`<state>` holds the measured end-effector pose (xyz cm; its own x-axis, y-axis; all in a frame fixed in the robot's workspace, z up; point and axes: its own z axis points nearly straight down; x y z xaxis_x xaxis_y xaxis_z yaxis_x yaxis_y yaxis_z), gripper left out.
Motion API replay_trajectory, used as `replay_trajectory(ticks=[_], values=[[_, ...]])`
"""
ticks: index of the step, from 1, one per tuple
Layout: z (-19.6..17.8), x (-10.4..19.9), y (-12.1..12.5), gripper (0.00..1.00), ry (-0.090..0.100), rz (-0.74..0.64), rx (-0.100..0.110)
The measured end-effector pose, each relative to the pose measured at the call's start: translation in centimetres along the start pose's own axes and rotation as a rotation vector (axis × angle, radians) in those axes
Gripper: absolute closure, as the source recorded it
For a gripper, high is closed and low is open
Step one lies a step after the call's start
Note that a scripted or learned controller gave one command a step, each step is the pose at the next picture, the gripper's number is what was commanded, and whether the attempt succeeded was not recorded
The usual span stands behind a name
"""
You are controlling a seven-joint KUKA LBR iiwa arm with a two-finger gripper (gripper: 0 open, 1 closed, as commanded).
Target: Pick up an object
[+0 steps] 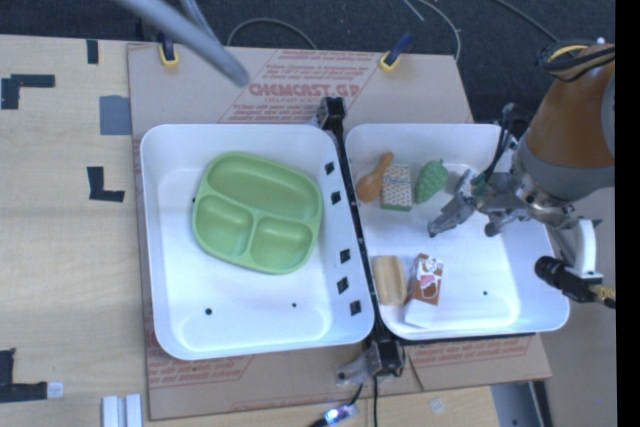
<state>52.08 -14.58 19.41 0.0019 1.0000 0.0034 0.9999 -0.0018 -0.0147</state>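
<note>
While the pincer (466, 213) hangs with its fingers seemingly apart and holding nothing, the nearest thing, a green toy (432, 180), lies just to its left in the right bin (500, 307).

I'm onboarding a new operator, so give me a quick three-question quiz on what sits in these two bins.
1. True or false: the green divided plate lies in the left bin.
2. Which bin is the hand over? A) left B) right
3. The red-and-white carton lies beside a tan ____.

Key: 1 true; 2 B, the right bin; 3 bread roll.
</note>
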Motion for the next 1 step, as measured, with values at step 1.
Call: replay_trajectory(ticks=[1], values=[[-0.64,0.03,0.3,0.0,-0.002,-0.004,-0.013]])
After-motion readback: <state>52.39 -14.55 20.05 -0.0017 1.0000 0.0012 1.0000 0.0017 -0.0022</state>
